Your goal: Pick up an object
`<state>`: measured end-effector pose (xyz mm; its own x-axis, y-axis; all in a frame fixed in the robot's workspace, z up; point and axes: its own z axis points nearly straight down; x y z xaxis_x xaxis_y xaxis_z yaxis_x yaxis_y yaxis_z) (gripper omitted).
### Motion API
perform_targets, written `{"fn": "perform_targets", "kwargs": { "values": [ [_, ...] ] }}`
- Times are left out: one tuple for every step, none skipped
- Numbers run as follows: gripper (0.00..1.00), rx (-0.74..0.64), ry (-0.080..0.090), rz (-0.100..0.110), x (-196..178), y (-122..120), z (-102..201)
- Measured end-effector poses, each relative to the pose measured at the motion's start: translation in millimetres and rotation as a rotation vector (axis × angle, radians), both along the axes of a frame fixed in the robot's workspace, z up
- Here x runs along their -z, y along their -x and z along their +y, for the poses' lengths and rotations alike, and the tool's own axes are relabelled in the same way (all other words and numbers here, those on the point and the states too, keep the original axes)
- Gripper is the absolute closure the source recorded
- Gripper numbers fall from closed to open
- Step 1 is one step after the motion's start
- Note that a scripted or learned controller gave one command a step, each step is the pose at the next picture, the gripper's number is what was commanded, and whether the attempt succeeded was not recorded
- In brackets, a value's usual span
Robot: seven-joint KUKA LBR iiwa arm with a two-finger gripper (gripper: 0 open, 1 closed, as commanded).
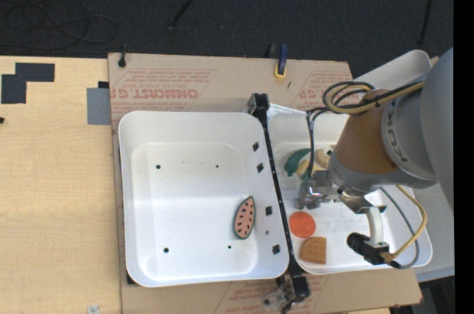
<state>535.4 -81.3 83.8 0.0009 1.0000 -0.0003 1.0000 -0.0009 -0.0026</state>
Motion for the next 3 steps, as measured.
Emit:
{"fn": "perform_targets", "kwargs": {
  "values": [
    [1.00,0.001,0.002,-0.005,-44,-30,-44],
    [1.00,-0.002,0.004,-0.017,-172,-70,-54],
    [1.00,-0.003,0.004,-0.016,-292,-88,-64]
  ]
}}
